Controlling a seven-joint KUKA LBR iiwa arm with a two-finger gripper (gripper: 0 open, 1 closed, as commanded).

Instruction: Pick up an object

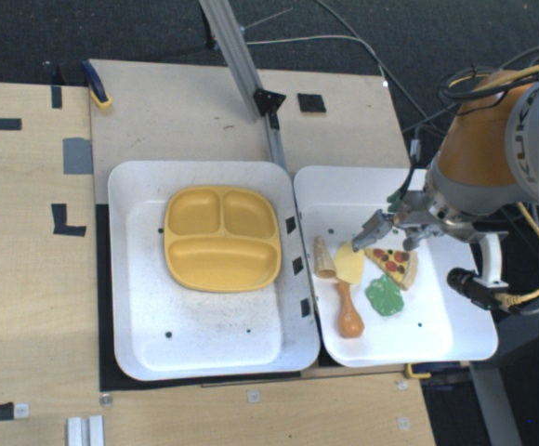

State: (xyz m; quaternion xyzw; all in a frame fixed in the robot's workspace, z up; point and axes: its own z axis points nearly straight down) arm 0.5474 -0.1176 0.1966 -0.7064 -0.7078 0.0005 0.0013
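Observation:
In the right bin [437, 333] lie several toy foods. A pizza slice [395, 266] sits beside a pale yellow cheese wedge [348, 266]. A tan piece [324, 259] is left of the cheese. A green leafy piece [385, 297] and an orange-brown stick-shaped piece [347, 312] lie nearer the front. My gripper [385, 241] hangs just over the pizza slice and the cheese's right edge. It is open, with one dark finger [368, 233] toward the cheese and the other toward the slice's far side. Nothing is between the fingers.
The left bin [139, 342] holds a yellow divided plate [222, 238]. A metal bar [242, 59] slants from the top down to the gap between the bins. Cables and a black fitting [474, 289] sit by the right bin's right edge.

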